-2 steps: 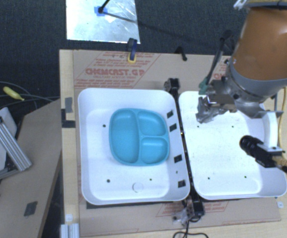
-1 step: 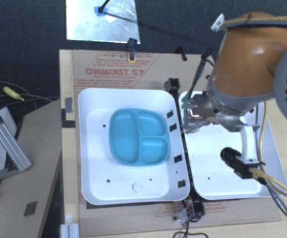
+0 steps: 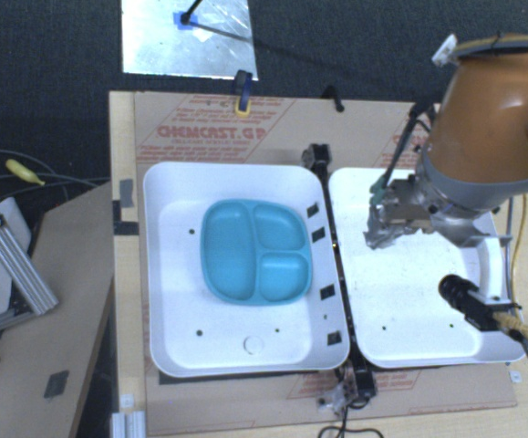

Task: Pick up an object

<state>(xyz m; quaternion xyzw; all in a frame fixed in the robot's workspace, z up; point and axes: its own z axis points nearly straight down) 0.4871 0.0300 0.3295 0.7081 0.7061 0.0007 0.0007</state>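
A blue divided plate (image 3: 253, 251) with three compartments lies flat in the middle of the left white bin (image 3: 172, 199). My gripper (image 3: 379, 233) hangs over the upper left part of the right white bin (image 3: 409, 336), to the right of the plate and across the divider from it. Nothing shows between its tips. The grey wrist and the orange band above it cover the bin's far right corner.
A black clamp strip (image 3: 329, 245) runs between the two bins. Cardboard (image 3: 218, 130) with red print lies under both bins. A shiny metal sheet (image 3: 186, 21) sits at the back left. An aluminium frame (image 3: 8, 254) stands at the left edge.
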